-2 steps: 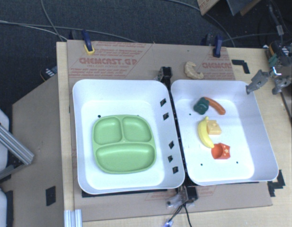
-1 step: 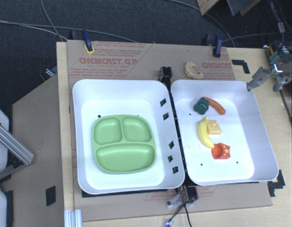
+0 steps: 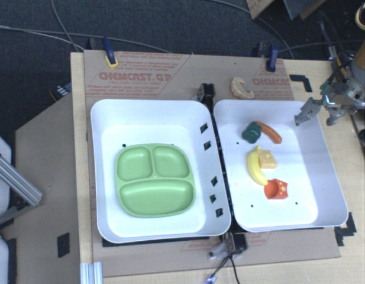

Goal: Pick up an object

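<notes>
Fingers (image 3: 317, 112) seemingly spread, above right bin (image 3: 324, 176).

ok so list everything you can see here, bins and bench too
left bin: 1, white, left side of bench
divided plate: 1, green, in left bin
right bin: 1, white, right side of bench
carrot: 1, orange, upper right bin
green piece: 1, dark green, touching carrot's left end
banana: 1, yellow, middle of right bin
red piece: 1, red, below banana
beige piece: 1, tan, on bench above right bin
clamps: 2, blue, bench's far edge
pincer: 1, grey, over right bin's upper right edge
</notes>
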`<state>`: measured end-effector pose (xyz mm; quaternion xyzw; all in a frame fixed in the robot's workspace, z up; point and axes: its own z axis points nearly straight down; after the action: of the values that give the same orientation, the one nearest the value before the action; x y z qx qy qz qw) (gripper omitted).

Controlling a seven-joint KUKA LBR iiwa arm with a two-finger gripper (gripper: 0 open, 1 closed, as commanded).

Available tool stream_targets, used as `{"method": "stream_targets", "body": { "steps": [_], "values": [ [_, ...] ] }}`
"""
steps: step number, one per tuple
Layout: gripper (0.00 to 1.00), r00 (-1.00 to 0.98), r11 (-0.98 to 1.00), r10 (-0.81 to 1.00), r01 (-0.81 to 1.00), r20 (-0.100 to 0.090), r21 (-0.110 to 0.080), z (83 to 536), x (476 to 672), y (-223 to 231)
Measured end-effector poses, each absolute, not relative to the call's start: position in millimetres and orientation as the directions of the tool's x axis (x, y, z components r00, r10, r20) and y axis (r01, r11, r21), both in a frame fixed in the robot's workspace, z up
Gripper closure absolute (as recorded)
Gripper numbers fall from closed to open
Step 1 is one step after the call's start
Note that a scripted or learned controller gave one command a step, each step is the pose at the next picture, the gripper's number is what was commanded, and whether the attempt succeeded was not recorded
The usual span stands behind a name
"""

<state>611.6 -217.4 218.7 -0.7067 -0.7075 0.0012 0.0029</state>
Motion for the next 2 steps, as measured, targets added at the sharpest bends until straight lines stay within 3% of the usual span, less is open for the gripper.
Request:
{"method": "stream_targets", "body": {
  "steps": [2],
  "values": [
    [0.00, 0.000, 0.000, 1.000, 1.000, 0.002, -0.004, 130, 605.0, -212]
  ]
}}
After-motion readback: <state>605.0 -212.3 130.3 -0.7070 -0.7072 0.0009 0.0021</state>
